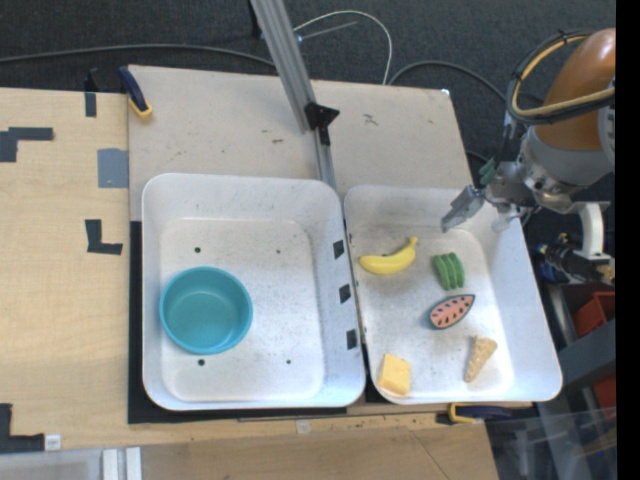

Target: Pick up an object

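Note:
The right bin (520,268) holds a yellow banana (388,258), a green ridged piece (448,269), a watermelon slice (451,311), a tan cone (481,357) and a yellow block (395,375). A blue bowl (206,310) sits at the lower left of the left bin (250,198). My gripper (480,215) hangs over the right bin's far right corner, open, with nothing between its fingers. It is up and to the right of the green piece and apart from every object.
A grey metal post (290,53) slants down to the divide between the bins at the back. Cables (350,23) lie on the dark floor behind the bench. A yellow-handled clamp (135,93) sits at the board's far left corner.

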Controlling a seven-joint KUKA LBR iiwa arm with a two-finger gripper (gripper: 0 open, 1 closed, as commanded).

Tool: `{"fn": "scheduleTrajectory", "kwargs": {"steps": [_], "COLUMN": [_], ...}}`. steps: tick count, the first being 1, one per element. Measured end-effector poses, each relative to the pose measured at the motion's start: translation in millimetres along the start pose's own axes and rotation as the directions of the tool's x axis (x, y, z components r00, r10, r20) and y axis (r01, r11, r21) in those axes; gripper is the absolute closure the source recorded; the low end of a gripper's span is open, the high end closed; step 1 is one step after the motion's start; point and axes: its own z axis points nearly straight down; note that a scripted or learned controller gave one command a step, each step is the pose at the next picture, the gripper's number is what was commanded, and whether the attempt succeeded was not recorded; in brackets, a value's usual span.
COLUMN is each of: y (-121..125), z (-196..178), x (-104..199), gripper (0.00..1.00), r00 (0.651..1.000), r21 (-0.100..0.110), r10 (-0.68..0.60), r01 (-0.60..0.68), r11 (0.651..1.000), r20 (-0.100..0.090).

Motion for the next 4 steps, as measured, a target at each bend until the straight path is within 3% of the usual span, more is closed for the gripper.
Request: {"fn": "scheduleTrajectory", "kwargs": {"steps": [1,3,4], "y": [0.0,14.9,14.6], "z": [0.0,112.8,129.9], "x": [0.0,-7.0,-6.3], "gripper": [0.0,0.0,0.0], "r00": [1.0,1.0,1.0], "r21": [0.0,0.005,0.002], "r10": [0.0,-0.001,-0.001], "r01": [0.0,0.001,0.001], "r11": [1.0,1.0,1.0], "r20": [0.0,0.001,0.002]}}
